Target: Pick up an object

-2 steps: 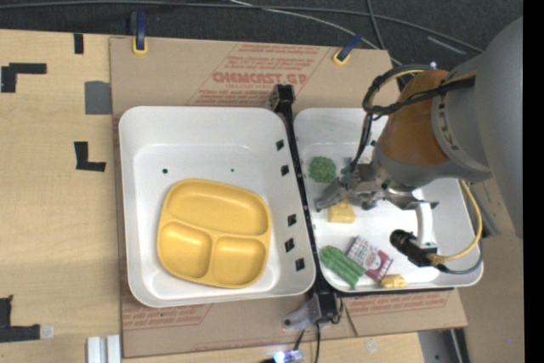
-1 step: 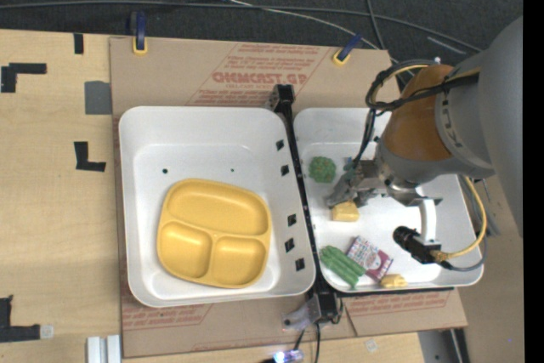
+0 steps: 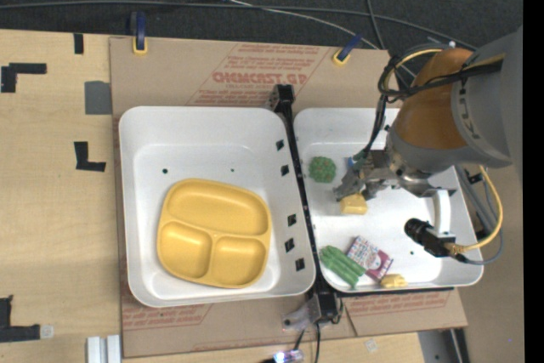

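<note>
Cardboard backs two white bins. Left bin holds a yellow divided tray. Right bin holds a green ball, green pods, a pink packet — and a yellow block, just under the gripper; finger state indiscernible.

Two white bins sit on brown cardboard printed with red lettering. The left bin holds a yellow divided tray. The right bin holds a green ball, a yellow block, a green ridged piece and a pink patterned packet.
</note>
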